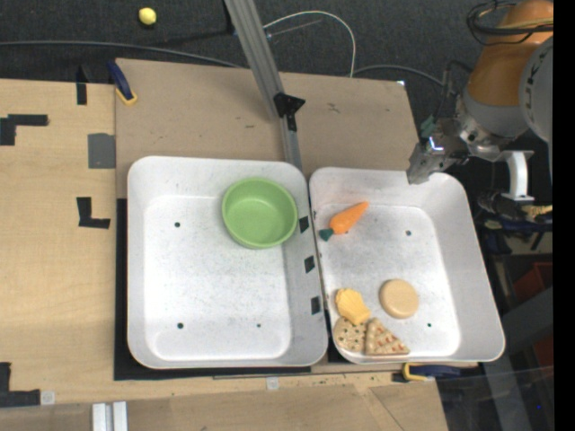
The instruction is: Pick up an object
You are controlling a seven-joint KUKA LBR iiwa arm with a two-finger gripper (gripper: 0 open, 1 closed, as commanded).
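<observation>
The right bin [449, 241] holds an orange toy carrot [346, 218] near its back left. Along its front lie a round tan cookie [399, 298], a yellow piece [352, 305], a round cracker [349, 335] and a pizza-like wedge [384, 339]. A green bowl [260, 212] sits at the back of the left bin [162, 268]. My gripper [422, 167] hangs over the back right rim of the right bin, well away from the carrot and with nothing visible in it.
A slanted grey metal pole [256, 48] crosses above the bench toward the gap between the bins. A small yellow ball [147, 15] lies on the dark floor at the far left. Cables run behind the bench.
</observation>
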